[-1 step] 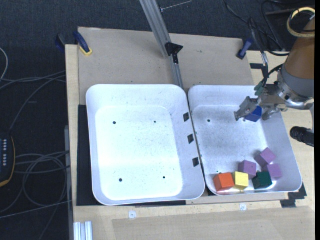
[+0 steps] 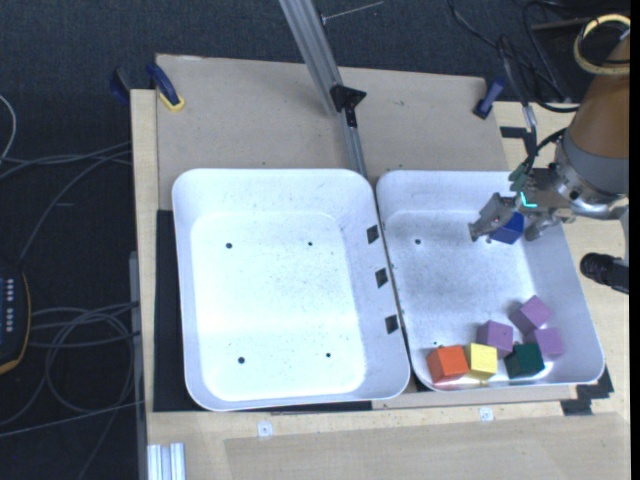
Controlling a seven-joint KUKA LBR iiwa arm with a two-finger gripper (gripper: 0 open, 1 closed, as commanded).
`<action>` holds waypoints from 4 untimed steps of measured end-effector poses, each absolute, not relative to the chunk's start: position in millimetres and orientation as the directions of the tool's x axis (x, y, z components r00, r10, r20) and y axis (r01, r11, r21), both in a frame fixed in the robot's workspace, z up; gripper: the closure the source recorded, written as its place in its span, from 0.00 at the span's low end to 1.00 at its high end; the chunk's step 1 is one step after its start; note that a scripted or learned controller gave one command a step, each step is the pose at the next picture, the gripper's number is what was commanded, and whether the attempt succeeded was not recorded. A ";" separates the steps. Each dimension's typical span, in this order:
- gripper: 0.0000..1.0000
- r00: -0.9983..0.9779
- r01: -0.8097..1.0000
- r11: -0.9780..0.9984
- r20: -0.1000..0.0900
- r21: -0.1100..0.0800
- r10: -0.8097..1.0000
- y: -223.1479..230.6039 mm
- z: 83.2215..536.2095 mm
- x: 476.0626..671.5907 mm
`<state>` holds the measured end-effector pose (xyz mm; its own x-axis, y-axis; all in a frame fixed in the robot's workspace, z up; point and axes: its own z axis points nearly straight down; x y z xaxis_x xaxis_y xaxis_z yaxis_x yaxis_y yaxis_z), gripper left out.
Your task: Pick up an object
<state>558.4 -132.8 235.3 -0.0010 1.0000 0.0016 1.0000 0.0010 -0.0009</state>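
From the fixed camera above, the wooden worktop (image 2: 300,98) carries two shallow white bins side by side. The left bin (image 2: 200,208) has a speckled floor with a few small dark dots. The right bin (image 2: 440,193) holds the blocks, gathered in its near right corner: an orange block (image 2: 449,362) at the left of the group, a yellow block (image 2: 483,359) touching it, a dark green block (image 2: 523,361) just beyond, and three purple blocks — one (image 2: 496,334) just behind the yellow one, one (image 2: 533,312) farther back toward the bin's right wall, and one (image 2: 549,342) beside the green block.

The arm (image 2: 600,138) reaches in from the right, its orange band above a grey wrist, and the jaws (image 2: 508,226) hang over the far right part of the right bin, well apart from the cluster of blocks. A blue block (image 2: 511,229) sits between the grey fingers (image 2: 489,218) — it appears clamped there and raised off the bin floor, though how tight the grip is cannot be judged from this slant.

A grey metal pole (image 2: 315,43) crosses the worktop's far side toward the gap between the bins. Blue clamps (image 2: 165,86) hold the board's far corners, and dark cables (image 2: 60,298) lie on the carpet at the left.
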 end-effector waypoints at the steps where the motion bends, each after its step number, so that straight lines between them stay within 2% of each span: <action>1: 0.00 0.000 1.000 0.000 0.002 -0.008 1.000 -137.2 173.3 558.3; 2: 0.00 0.000 1.000 0.000 0.003 -0.008 1.000 -135.9 116.8 547.0; 3: 0.00 0.000 1.000 0.000 0.002 -0.005 1.000 -135.3 98.2 546.5; 4: 1.00 -0.001 1.000 0.001 0.002 0.001 1.000 -135.1 110.6 548.1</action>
<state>548.1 -135.1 110.6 -0.0009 1.0000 0.0023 1.0000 0.0009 0.0009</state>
